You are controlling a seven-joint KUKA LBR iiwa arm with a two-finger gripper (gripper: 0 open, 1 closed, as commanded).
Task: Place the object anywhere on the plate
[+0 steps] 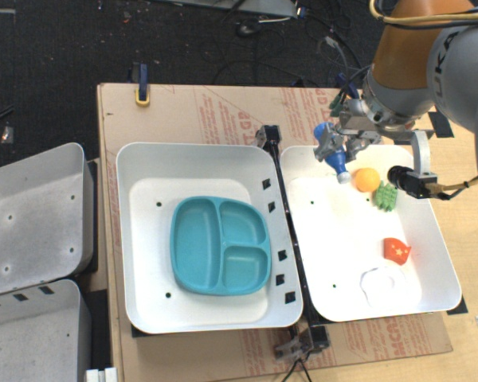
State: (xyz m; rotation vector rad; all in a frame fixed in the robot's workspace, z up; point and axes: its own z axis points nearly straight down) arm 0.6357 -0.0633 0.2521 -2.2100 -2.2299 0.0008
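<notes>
So nothing sits on the teal plate [221,246] yet — my tool [335,151] hangs over the right bin's [430,293] far corner, near the orange ball [366,180]; whether it grips anything, I cannot tell. The whole transfer remains.
</notes>
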